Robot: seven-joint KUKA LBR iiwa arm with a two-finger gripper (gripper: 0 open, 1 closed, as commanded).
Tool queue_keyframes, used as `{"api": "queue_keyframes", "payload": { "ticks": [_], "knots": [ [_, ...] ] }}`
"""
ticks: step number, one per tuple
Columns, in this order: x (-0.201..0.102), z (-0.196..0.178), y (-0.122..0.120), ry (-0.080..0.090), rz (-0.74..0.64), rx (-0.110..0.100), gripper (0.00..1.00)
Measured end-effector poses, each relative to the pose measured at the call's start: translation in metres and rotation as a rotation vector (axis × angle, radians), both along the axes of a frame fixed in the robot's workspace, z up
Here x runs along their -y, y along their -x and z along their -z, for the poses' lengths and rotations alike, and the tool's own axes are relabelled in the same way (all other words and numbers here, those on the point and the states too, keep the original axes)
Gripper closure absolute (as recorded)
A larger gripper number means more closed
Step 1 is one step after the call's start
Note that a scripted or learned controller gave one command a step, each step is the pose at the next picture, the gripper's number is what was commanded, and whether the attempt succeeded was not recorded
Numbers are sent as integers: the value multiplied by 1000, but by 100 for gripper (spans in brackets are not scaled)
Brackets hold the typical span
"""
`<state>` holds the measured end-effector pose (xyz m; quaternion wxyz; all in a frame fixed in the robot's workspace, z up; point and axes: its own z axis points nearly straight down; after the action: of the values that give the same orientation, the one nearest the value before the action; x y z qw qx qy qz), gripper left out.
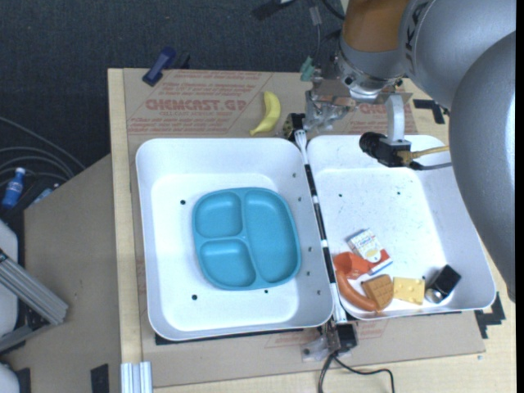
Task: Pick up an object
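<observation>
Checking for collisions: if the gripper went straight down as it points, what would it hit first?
The gripper would probably meet the far corner rim of the right bin, beside the left bin, not an object. The banana lies apart on the board. Depth is unclear from this slant.

The right bin (385,203) has bare floor across its middle and far half; clutter packs its near edge: a small printed carton (366,244), an orange-red piece (347,266), a brown toast slice (378,291), a yellow cheese wedge (408,290) and a black block (444,282). In the left bin (164,187) a blue divided plate (246,237) fills the centre, leaving a free strip along the walls. The arm (467,64) overhangs the right bin's far right side
</observation>
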<state>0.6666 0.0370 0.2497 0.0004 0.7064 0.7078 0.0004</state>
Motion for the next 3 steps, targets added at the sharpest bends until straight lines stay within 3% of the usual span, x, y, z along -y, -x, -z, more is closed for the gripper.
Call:
{"api": "queue_keyframes", "payload": {
  "ticks": [1,2,3],
  "knots": [
    [-42,-9,0,0,0,1,100],
    [3,-27,0,1,3,2,100],
    [-27,-12,0,0,1,-4,100]
  ]
}}
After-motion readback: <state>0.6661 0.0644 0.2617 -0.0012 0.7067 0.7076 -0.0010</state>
